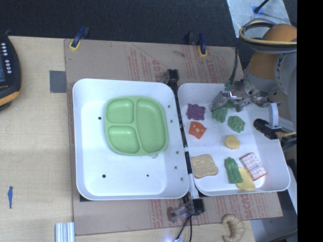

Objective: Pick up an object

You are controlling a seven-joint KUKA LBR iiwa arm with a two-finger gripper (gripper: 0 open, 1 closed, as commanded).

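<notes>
The right bin (pixel 267 183) holds several toy foods: a purple piece (pixel 196 111), a red piece (pixel 197 130), two green broccoli pieces (pixel 219 115) (pixel 235 123), a yellow round piece (pixel 232 142), a toast slice (pixel 203 166), a green pickle (pixel 232 169), a yellow piece (pixel 246 182) and a red-and-white packet (pixel 252 165). My gripper (pixel 225 102) hangs at the bin's far side, right above the left broccoli piece. Its metal fingers are blurred against the broccoli.
In the left bin (pixel 86 175) lies a green divided plate (pixel 136 125). Blue and yellow clamps (pixel 202 44) (pixel 76 38) hold the cardboard at the back. A black part (pixel 266 127) of the arm reaches over the right bin's right side. A pendant (pixel 7 69) lies far left.
</notes>
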